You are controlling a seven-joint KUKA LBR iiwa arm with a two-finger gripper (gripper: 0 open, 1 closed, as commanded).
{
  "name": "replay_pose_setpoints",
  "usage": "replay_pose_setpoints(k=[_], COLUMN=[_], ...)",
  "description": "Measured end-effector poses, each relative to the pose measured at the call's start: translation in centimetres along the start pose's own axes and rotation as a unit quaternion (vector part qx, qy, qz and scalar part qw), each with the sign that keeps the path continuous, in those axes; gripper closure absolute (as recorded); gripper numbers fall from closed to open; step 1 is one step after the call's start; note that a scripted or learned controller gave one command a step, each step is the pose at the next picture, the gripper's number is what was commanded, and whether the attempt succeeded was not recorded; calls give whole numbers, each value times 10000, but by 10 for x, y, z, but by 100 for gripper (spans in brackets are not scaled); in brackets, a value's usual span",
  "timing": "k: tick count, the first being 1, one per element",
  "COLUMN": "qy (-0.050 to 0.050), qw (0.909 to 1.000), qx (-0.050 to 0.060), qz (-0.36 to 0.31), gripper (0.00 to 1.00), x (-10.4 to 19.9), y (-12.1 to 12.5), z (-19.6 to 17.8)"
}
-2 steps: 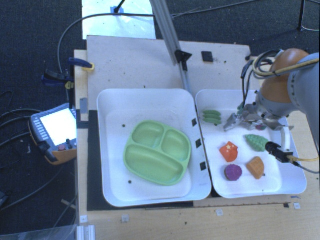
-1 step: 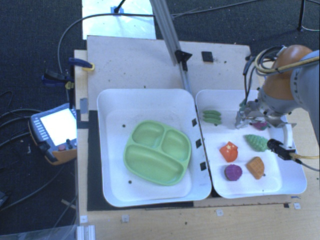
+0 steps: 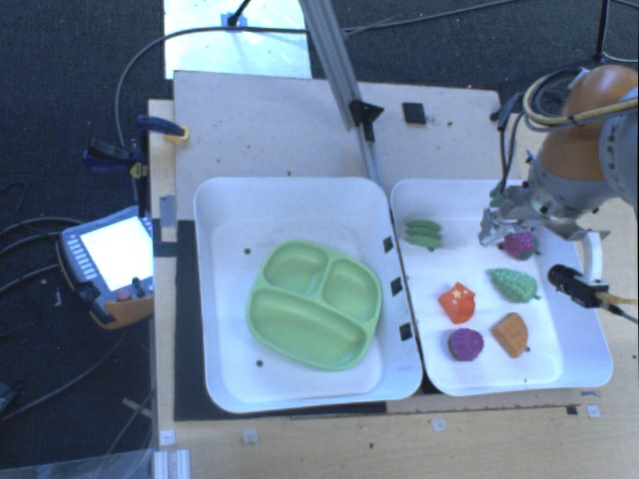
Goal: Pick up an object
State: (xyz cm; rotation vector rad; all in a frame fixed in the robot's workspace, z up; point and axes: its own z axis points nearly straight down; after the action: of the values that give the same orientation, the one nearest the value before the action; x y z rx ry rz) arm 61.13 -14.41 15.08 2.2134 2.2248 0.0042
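My gripper (image 3: 502, 226) hangs low over the back of the right bin (image 3: 589, 367), at the end of the grey arm with its orange band (image 3: 599, 98). A magenta toy (image 3: 519, 245) lies right beside and partly under the gripper, on its near right side; whether it is held is hidden. Other toys in the same bin are a green pea pod (image 3: 423, 233), a red piece (image 3: 457, 302), a green leafy piece (image 3: 513, 284), an orange piece (image 3: 510, 334) and a purple piece (image 3: 465, 344).
The left bin (image 3: 225, 367) holds a green divided plate (image 3: 316, 305). A black part (image 3: 574, 285) on a cable sticks out over the right bin's right side. A metal pole (image 3: 334, 53) slants across the bench behind the bins.
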Motion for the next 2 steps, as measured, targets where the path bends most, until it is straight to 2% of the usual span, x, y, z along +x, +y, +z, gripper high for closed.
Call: replay_pose_setpoints(k=[2], qy=[-7], qw=[10000], qx=[-26], qz=[-8], gripper=[100], x=[5], y=[8], z=[-127])
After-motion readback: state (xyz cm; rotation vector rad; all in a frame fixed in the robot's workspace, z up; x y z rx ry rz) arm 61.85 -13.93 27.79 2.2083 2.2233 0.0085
